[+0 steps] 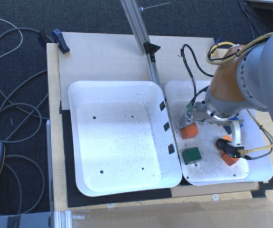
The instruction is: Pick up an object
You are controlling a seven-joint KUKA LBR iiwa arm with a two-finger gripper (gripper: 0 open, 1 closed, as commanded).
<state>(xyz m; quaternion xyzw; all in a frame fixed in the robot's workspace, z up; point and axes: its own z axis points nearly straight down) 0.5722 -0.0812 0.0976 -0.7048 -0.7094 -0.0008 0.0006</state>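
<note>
Camera view looks down on the counter [103,56], a pale board that carries the right bin [207,174]; I take this right bin as the reference for all places. Against its left wall stands the left bin [117,141], the bigger of the two, white with small dark specks on its floor. The arm [257,75], grey, reaches over the right half of the right bin, with its orange band [226,82] above the bin's far right part. A metal rail [135,20] rises from the far left corner of the right bin toward the top edge of the view. Well to the left of the right bin, beyond the counter, loose cables [13,113] lie on the dark floor.

The gripper [190,121] is low inside the right bin, in its left half, about midway between the far and the near wall. It is just at the far side of the orange block [189,132], so close that I cannot say if they touch. Whether the gripper is open or closed I also cannot tell. The green block [191,155] lies flat near the near left corner of the right bin, just on the near side of the orange block and apart from it. A second orange block [230,160] lies in the near right part of the right bin, well apart from the other two. Three small black clips [166,126] sit on the left wall of the right bin.
</note>
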